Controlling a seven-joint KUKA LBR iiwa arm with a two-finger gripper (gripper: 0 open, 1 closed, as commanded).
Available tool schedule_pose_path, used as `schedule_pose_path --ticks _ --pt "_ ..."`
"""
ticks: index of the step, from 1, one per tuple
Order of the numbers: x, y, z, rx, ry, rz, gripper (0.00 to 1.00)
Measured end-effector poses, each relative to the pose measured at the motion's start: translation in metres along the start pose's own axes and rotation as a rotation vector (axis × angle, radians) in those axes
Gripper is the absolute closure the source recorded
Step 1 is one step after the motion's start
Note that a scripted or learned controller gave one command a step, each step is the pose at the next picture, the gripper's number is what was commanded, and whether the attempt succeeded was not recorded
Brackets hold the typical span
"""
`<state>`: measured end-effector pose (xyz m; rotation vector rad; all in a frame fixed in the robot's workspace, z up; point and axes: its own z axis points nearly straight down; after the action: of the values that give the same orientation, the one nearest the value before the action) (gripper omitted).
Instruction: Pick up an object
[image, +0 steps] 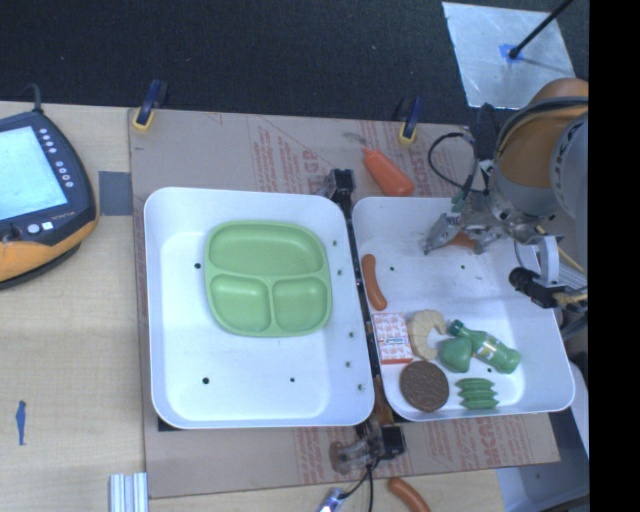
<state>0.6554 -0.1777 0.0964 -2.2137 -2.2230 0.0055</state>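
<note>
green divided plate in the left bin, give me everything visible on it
The green plate looks like matte moulded plastic, pale green, rounded-rectangle, with three compartments: one wide along the far side and two smaller ones nearer the camera. All three look empty. It lies flat, right side up, turned slightly, in the upper middle of the left bin, clear of its walls. Nothing else touches it.

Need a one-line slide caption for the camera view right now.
Gripper low over the right bin's upper part; hot dog, cookie and bottle below; green plate in left bin.
</note>
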Motion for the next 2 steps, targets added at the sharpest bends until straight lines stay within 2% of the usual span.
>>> schedule_pose_path --ticks 1,2 --pt "0.043 -0.035 -0.069 -0.003 0.000 -0.001 0.00" --pt "-0.035 -0.025 -0.131 -0.005 -0.002 0.003 0.00"
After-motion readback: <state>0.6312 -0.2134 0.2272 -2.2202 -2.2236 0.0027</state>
